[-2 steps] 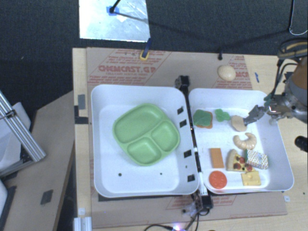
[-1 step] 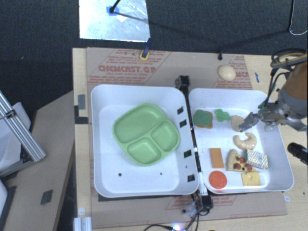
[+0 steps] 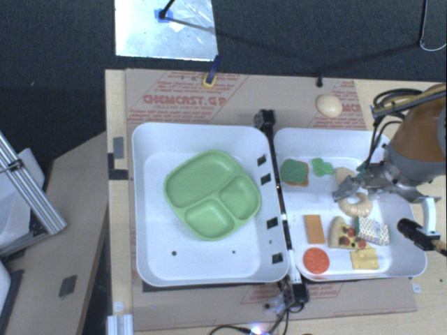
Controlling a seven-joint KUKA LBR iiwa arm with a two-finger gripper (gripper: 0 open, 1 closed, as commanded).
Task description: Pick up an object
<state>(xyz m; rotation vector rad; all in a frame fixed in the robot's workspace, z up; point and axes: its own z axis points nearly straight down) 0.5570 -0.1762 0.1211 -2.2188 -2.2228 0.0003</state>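
The right bin (image 3: 401,260) holds several toy foods. Among them are a green-topped toast (image 3: 295,172), a small green piece (image 3: 323,166), an orange slab (image 3: 313,229) and a pizza slice (image 3: 343,234). There are also a red disc (image 3: 316,260), a yellow cheese piece (image 3: 364,258), a patterned cracker (image 3: 374,232) and a beige ring (image 3: 355,205). My gripper (image 3: 348,188) reaches in from the right, low over the bin. It sits just above the beige ring and beside a small beige piece (image 3: 343,175). Nothing is visibly held.
The left bin (image 3: 150,257) carries a green divided plate (image 3: 211,194). A beige egg-shaped object (image 3: 328,105) lies on the cardboard behind the right bin. A black divider with clips (image 3: 276,201) runs between the bins. A black part (image 3: 417,233) juts out near the right rim.
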